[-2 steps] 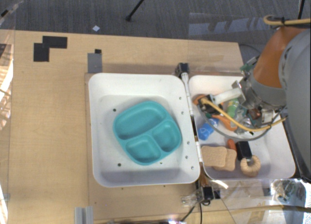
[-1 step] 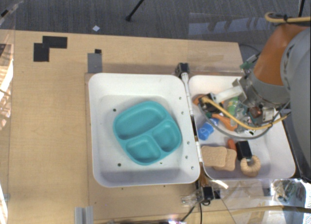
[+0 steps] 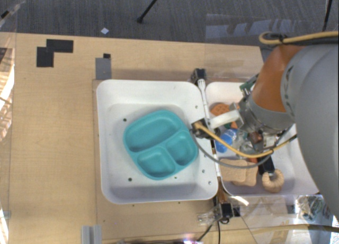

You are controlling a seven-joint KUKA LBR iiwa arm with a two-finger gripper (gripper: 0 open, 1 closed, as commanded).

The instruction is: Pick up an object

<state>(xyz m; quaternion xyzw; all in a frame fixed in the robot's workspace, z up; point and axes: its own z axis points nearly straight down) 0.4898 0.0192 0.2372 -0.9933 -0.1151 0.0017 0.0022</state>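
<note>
Clearly we are working over the right bin, where the arm hangs above a pile of small objects (orange, blue, tan), reaching for one. We see the teal divided plate alone in the left bin; how the gripper stands, we cannot tell.

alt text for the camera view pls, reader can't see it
A grey arm with an orange band reaches from the right into the right white bin, over a jumble of small objects. The left white bin holds a teal three-compartment plate.
</note>
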